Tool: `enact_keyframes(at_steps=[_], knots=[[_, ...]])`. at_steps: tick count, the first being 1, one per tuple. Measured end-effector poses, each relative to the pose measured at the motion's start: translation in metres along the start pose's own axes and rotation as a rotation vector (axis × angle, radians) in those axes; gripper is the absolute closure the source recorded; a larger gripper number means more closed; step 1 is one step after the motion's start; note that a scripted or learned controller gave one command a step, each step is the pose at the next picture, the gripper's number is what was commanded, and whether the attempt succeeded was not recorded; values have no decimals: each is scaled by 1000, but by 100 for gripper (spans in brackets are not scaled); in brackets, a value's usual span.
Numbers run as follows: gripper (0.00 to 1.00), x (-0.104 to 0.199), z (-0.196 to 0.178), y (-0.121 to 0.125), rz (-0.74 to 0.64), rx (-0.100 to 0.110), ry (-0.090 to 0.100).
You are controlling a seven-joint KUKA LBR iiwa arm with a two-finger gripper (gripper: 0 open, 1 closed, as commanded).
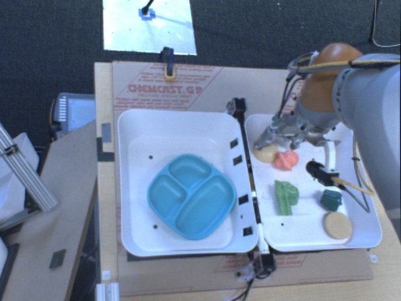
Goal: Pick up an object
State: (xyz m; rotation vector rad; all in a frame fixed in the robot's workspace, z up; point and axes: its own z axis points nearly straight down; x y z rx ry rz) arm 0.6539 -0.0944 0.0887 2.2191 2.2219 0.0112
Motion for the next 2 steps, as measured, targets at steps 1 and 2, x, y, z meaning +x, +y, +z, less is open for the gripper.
enact_keyframes(at_steps=[1,2], knots=[[100,-1,-15,3,-2,-12,-5],[100,6,-70,14,-5,-3,-5]])
